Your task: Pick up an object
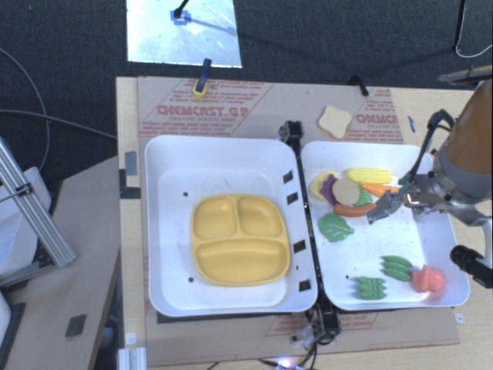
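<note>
The right bin (431, 230) holds a pile of toy food at its far left: a yellow corn cob (370, 175), an orange carrot (377, 189), a purple eggplant (330, 188), a tan round slice (346, 193) and a red-orange pepper (353, 210). A green leaf (335, 227) lies just in front of the pile. My gripper (387, 200) hangs over the bin just right of the pile, close to the carrot's end. It looks open, with nothing between its fingers.
Near the right bin's front lie green pea pods (397, 266), a green piece (370, 287) and a pink fruit (427, 279). The left bin (169, 206) holds a yellow divided plate (239, 237). A toy bread slice (334, 121) lies on the bench behind the bins.
</note>
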Controlling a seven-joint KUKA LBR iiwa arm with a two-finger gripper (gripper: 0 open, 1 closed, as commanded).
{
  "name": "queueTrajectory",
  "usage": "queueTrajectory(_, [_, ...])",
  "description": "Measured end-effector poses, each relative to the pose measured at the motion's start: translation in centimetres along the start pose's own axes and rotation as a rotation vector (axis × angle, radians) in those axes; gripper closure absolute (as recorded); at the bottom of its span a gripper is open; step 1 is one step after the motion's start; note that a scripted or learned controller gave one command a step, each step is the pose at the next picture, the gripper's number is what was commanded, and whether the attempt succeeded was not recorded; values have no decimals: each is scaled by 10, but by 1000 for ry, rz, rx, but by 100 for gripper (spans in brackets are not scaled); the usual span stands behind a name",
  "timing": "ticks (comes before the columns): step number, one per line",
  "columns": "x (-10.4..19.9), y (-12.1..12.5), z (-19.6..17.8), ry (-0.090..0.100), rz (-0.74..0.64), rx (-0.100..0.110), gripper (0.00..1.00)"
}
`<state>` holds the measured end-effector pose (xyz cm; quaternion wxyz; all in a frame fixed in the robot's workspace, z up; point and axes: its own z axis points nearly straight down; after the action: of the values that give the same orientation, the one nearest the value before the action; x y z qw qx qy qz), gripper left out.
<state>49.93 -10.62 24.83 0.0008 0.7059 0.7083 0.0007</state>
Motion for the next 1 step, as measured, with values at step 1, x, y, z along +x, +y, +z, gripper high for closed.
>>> queueTrajectory(1, [129, 13, 68, 5, -13, 6, 0])
